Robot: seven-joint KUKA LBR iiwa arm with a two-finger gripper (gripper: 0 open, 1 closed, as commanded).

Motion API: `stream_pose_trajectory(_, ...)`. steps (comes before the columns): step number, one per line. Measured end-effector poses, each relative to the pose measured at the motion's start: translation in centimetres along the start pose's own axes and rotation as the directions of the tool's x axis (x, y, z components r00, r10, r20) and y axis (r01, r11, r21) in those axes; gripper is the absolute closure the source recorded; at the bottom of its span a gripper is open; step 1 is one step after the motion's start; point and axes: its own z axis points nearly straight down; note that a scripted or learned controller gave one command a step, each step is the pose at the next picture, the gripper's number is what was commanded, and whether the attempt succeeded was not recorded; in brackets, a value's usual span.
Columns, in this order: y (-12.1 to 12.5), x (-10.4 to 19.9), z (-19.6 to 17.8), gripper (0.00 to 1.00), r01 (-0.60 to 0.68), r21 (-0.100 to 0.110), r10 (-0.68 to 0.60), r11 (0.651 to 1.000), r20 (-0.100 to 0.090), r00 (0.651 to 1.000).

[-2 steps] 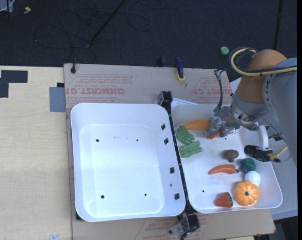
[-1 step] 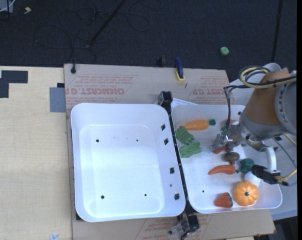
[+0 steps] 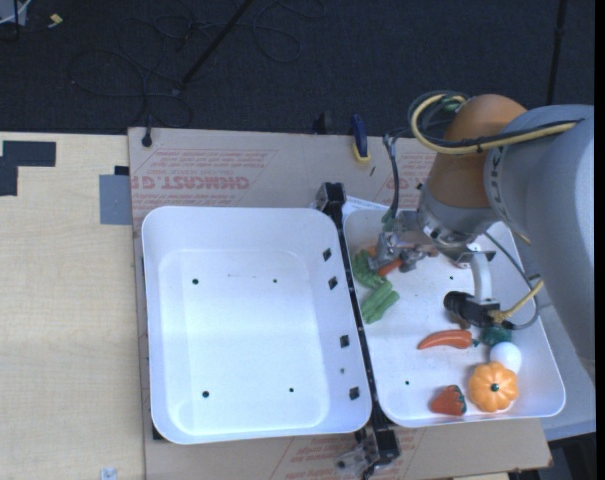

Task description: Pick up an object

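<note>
The gripper [image 3: 394,251] hung low at the far left of the right bin [image 3: 542,408]. The green object [image 3: 375,290] lay just nearer, long axis slanting toward the divider.

Cardboard sheet [image 3: 212,173] under bins, blue clamp [image 3: 359,136], black cables [image 3: 232,28] behind

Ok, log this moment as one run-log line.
arm: over right bin, upper left part | gripper: low beside green vegetable pieces, grasp unconfirmed | elsewhere in bin: orange pepper, small pumpkin, white egg
</note>
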Motion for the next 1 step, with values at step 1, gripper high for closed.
stream_pose_trajectory(1,1.41,4.44,-7.52,1.00,-0.004,-0.003,0.004,1.000,0.003,1.000)
